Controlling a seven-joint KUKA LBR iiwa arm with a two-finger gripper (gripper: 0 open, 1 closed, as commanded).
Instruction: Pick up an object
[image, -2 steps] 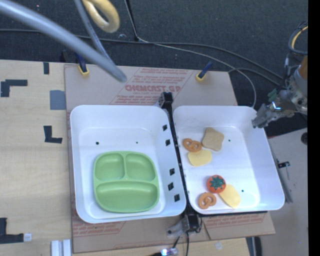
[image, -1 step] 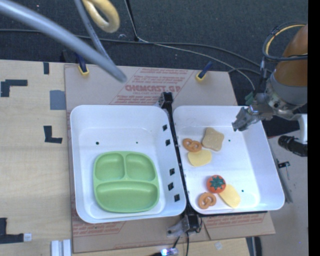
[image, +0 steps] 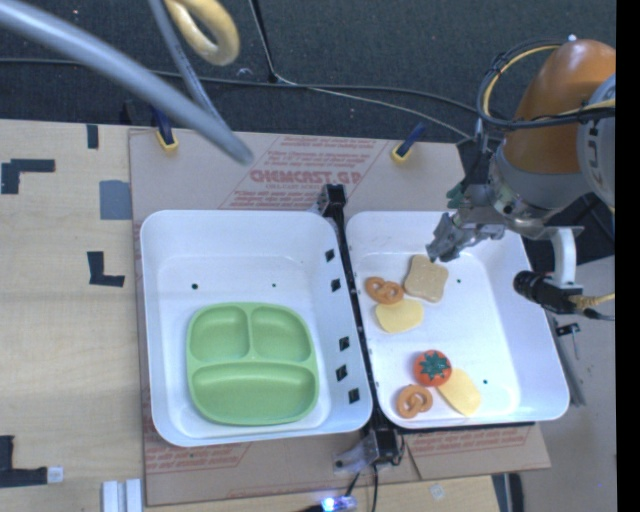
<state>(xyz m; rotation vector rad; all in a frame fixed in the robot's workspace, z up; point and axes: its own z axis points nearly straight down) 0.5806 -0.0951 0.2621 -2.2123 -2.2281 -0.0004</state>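
Reaching in from 3 o'clock, the arm (image: 555, 110) has its jaws (image: 443, 247) low over the right bin (image: 520, 330), at about 12 o'clock within that bin. We cannot tell from this slant how far the jaws stand apart, and we see nothing between them.

Nearest thing: the toast slice (image: 427, 279), just below and beside the tip, toward 6 o'clock from it; whether they touch we cannot tell. Touching or nearly touching the slice are a pretzel (image: 383, 291) at its 9 o'clock and a yellow chip (image: 400, 318) at its 7 o'clock. Well apart, at the bin's 6 o'clock, lie a tomato (image: 433, 367), a second pretzel (image: 413, 401) and a yellow wedge (image: 461, 392). The left bin (image: 160, 250) holds a green divided plate (image: 252, 362).

We judge the toast slice the likely target. It looks like a toy food piece: light, stiff, thin and lying flat, so probably smooth and apt to slide. We would take it across its two long edges, pressing close to the bin floor. The risk is nudging it into the pretzel.
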